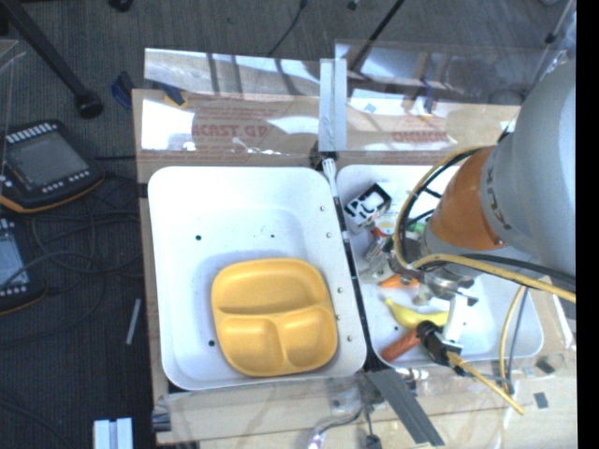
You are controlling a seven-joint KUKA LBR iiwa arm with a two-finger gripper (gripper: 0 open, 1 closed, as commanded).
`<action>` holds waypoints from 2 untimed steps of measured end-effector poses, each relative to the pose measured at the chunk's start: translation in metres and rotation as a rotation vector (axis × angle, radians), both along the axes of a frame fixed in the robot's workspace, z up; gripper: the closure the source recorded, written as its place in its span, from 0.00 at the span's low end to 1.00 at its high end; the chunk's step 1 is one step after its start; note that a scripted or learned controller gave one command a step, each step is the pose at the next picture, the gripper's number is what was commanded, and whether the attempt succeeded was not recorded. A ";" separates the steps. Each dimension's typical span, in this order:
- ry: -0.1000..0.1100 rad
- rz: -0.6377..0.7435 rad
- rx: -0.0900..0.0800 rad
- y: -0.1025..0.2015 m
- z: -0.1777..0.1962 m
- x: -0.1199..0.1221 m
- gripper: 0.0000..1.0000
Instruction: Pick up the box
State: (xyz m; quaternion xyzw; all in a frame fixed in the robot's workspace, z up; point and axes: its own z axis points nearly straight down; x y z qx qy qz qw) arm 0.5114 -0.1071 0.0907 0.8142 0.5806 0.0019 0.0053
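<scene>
Box: We see a small black and white box at the far left corner of the right bin. It lies tilted, close to the wall between the two bins. We guess it was just dropped in with the other toys, so it sits a bit crooked.

Things beside the box: Just near of the box are some small mixed bits that we cannot name. Nearer to us lie a yellow banana and an orange carrot. They are all piled close, so we think grabbing just the box could be tricky.

End effector: The end effector hangs low over the middle of the right bin, above the banana and carrot. The big grey arm and its orange band cover most of it. We cannot tell if it is open or closed, and we see nothing in its grip.

Box and end effector: The box is to the far left of the end effector, apart from it and not touching. We think the arm must go farther and left to get over the box.

Left bin: The left bin holds a yellow plate with three parts. It sits on the near side and is not in the way.

Table: Both bins rest side by side on the table.

How far along: We think the pick has not happened yet, since the box lies in the bin.
</scene>
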 end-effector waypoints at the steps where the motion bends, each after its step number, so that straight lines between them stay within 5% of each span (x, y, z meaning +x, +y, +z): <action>1: -0.003 -0.054 0.001 0.001 0.000 0.003 0.00; 2: -0.012 -0.202 0.000 0.009 0.000 0.000 0.00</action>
